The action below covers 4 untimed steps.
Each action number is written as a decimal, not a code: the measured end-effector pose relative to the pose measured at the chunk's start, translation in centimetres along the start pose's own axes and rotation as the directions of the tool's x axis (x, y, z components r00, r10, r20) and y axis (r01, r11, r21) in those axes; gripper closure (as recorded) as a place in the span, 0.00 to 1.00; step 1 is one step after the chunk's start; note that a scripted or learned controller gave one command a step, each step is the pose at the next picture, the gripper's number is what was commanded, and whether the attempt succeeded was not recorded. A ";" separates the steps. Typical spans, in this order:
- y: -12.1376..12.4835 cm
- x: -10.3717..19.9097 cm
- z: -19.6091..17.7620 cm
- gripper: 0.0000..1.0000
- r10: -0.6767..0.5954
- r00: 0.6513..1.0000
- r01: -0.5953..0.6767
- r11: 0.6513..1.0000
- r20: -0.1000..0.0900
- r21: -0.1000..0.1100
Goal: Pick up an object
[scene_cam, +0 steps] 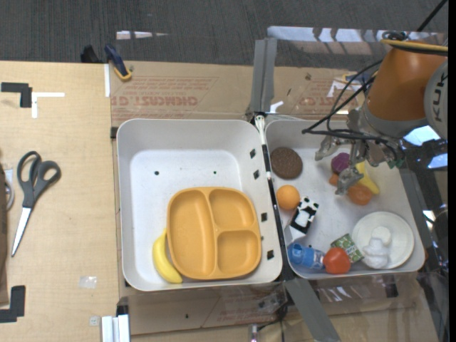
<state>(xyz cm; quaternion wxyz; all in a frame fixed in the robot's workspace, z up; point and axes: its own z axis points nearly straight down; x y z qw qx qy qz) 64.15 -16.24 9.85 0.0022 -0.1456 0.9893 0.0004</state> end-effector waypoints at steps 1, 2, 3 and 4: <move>-4.4 3.1 0.4 0.00 -0.032 0.999 0.032 0.999 0.003 -0.001; -4.1 2.7 -0.8 1.00 -0.032 0.999 0.032 0.999 0.013 -0.005; -2.9 0.5 -15.8 1.00 0.076 0.997 -0.076 0.997 0.002 0.002; -2.9 0.5 -15.8 0.00 0.077 0.997 -0.077 0.997 0.002 0.002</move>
